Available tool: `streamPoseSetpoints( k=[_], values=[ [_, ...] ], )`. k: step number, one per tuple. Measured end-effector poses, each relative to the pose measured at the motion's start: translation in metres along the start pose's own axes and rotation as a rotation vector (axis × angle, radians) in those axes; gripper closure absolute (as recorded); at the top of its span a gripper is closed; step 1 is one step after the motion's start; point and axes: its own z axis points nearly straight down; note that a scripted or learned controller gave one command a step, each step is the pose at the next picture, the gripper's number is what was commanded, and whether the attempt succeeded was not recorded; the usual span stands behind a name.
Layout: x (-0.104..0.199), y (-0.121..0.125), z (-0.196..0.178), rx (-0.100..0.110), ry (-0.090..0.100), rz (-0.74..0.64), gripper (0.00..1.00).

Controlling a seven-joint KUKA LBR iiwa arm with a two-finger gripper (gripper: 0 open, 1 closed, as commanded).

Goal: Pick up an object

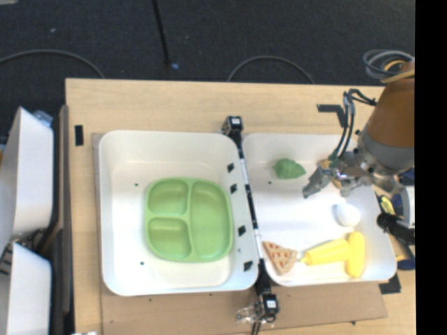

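The right bin point(279, 218) holds a small green lump point(288, 168) near its back, a white egg-shaped object point(346, 215) toward the right, a yellow toy hammer point(339, 253) along the front, and a waffle-patterned wedge point(279, 257) at the front left corner. My gripper point(328, 180) hangs over the right bin, between the green lump and the white egg, with its dark fingers point(313, 183) spread apart and nothing between them. The grey arm with its orange band point(394, 117) comes in from the right.
The left bin point(119, 159) holds a green divided plate point(188, 218). A black divider with clips point(242, 187) runs between the bins. White boxes point(28, 180) stand at the far left of the bench. Cables lie on the dark floor behind.
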Motion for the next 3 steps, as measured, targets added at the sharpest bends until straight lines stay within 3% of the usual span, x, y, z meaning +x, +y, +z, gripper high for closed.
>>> streamPoseSetpoints(
  k=[1, 2, 3],
  values=[
    [0.005, -0.009, 0.056, 0.005, 0.000, 0.002, 0.00],
    [0.001, 0.000, 0.112, 0.004, 0.000, 0.004, 0.00],
    [0.000, 0.000, 0.125, 0.001, -0.001, 0.006, 0.00]
  ],
)
